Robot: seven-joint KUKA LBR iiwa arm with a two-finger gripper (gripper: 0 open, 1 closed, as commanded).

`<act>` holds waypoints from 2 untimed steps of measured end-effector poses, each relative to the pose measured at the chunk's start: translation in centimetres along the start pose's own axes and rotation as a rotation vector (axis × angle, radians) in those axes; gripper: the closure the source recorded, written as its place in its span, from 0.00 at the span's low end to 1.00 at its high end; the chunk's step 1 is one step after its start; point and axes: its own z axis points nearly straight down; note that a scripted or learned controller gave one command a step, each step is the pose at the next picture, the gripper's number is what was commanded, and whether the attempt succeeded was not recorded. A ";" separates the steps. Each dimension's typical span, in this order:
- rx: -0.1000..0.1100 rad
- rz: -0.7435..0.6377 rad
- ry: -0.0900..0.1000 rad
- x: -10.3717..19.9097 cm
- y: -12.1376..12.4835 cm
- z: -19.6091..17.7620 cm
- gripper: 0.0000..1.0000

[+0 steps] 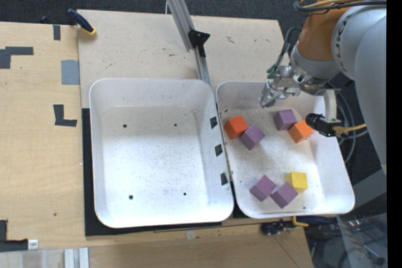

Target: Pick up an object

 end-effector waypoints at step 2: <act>-0.007 0.002 -0.001 -0.4 0.4 -9.7 1.00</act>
